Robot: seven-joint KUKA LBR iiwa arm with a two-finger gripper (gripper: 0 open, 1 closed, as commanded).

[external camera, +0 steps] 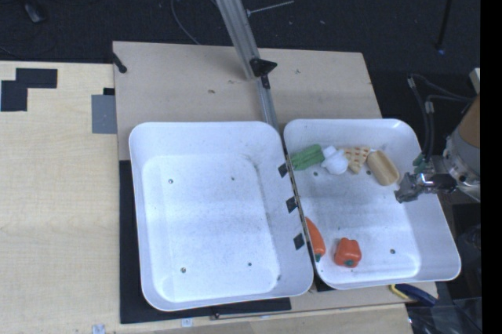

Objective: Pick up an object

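A: Item one, the gripper (409, 189). Where is it placed?

B: It is seen at the right of the frame, over the right rim of the right bin (427, 234). Nothing is seen between its fingers. How far they are parted cannot be told.

A: Item two, the nearest candidate?

B: A tan roll (383, 167), lying just up and left of the gripper, close but apart. Its long axis is set on a slant, upper left to lower right.

A: Other entries?

B: A waffle piece (357, 159), a white lump (335, 161) and a green piece (307, 157) are ranged leftward in a row. A red pepper (347, 252) is logged lower left of the gripper; an orange piece (314, 237) lies by the divider.

A: Judgement?

B: The roll is favoured; a short move up-left would be required.
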